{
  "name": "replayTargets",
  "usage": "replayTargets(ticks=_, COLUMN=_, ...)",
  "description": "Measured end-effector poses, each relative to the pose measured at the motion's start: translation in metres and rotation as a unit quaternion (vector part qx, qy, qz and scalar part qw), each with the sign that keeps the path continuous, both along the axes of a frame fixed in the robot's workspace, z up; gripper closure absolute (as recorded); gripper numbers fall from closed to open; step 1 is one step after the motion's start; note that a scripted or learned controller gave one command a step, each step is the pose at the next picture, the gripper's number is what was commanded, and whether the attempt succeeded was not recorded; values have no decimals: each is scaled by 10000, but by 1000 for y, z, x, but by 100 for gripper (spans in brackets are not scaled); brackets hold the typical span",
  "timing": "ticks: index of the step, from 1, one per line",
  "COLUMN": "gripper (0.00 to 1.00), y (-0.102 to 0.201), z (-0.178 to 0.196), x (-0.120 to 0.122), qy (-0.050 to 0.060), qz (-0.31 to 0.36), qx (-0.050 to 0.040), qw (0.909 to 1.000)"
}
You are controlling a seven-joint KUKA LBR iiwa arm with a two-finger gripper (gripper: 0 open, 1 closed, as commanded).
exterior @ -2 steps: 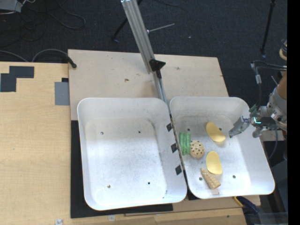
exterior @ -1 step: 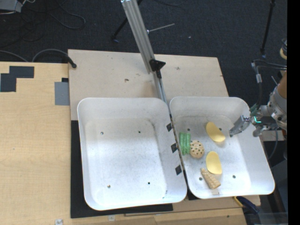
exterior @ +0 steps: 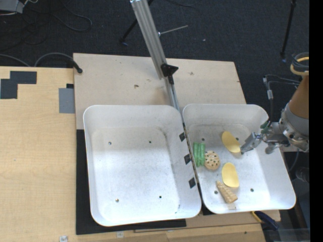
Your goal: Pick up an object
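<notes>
- Two shallow white bins sit side by side: the left bin (exterior: 131,160) and the right bin (exterior: 262,185), which I reach into from the right.
- Two yellow chips: upper one (exterior: 231,141) just beside my claw (exterior: 246,146), lower one (exterior: 230,175) nearer the front.
- One green block (exterior: 199,154) against the divider, one dotted tan cookie (exterior: 211,160) touching it, one tan wafer (exterior: 226,192) below the lower chip.
- My claw hangs low over the right bin (fingers too blurred; I cannot tell whether they are apart or together).
- A metal rail (exterior: 154,44) slants above the bins.
</notes>
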State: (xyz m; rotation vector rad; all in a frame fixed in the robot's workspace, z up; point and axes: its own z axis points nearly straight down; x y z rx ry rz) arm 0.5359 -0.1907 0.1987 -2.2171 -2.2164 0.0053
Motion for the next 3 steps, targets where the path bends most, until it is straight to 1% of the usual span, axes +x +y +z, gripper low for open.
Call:
replayTargets(ticks=1, gripper=0, y=0, z=-48, x=7, qy=1, qz=-8, qx=1, qw=10000)
replayTargets(ticks=2, gripper=0, y=1, z=-102, x=5, qy=5, qz=-12, qx=3, qw=10000)
replayTargets(ticks=3, gripper=100, y=0, z=-89, x=6, qy=-12, qz=-41, qx=-4, qw=10000)
